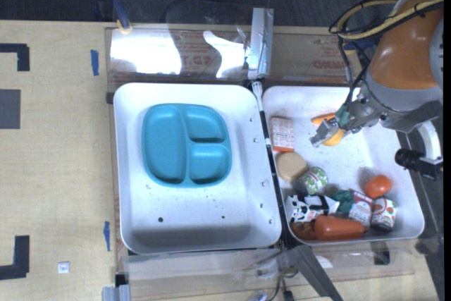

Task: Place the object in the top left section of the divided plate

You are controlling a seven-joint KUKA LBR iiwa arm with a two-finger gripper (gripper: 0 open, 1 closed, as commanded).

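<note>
Your gripper (330, 130) sits low in the right bin (409, 173), its fingers closed on a small orange and yellow toy (331, 132). The blue divided plate (186, 144) lies well to its left in the left bin (141, 222). Other toys sit below the gripper.

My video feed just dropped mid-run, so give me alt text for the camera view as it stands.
The gripper is low in the right bin with an orange-and-yellow object at its tip. The blue divided plate lies in the left bin. Toy foods crowd the right bin's near edge, among them a tomato and a sausage.
</note>
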